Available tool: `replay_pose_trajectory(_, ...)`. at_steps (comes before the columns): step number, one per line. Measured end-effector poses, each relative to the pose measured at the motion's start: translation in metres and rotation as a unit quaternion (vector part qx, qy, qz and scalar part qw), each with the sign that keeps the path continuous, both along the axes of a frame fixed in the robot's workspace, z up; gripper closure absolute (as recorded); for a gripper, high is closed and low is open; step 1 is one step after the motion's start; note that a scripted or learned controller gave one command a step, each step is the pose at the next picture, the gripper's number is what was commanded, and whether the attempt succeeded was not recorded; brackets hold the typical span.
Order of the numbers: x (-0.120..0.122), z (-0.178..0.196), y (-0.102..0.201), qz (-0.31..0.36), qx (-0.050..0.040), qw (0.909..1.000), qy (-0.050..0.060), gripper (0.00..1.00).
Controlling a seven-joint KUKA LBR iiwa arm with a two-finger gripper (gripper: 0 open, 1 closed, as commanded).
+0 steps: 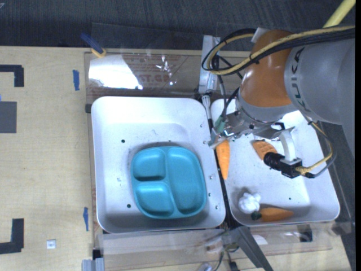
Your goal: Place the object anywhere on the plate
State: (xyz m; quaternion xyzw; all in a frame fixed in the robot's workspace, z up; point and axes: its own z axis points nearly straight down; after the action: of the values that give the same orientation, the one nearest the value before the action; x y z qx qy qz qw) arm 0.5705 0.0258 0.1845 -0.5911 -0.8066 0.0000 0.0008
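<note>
jaws hidden under the wrist, cannot tell their state. gripper [225, 130] sits low at the left edge of the right bin [324, 199], just above the top of an upright carrot [223, 158] lying along the divide between the bins; whether it is grasped cannot be told. second carrot [263, 149] just right of it, partly under the wrist. third carrot [274, 213] lies flat near the bin's front wall, touching a small white lump [248, 201]. arm [316, 81] grey, orange band, black and yellow cables looped over it. left bin [113, 117] holds a blue sectioned plate [168, 180], three compartments. bench [39, 168] pale wood with black marks and blue tape tabs. dark floor beyond the bench's far edge.
</note>
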Motion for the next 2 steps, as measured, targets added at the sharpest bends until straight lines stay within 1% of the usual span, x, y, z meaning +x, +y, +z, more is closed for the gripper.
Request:
replay_pose_trajectory(1, -0.0562, -0.0646, 0.0697, 0.068, 0.0002, 0.9977, 0.002, 1.00)
replay_pose_trajectory(2, -0.0539, -0.0601, 0.0722, 0.070, 0.0026, 0.9975, -0.002, 0.00)
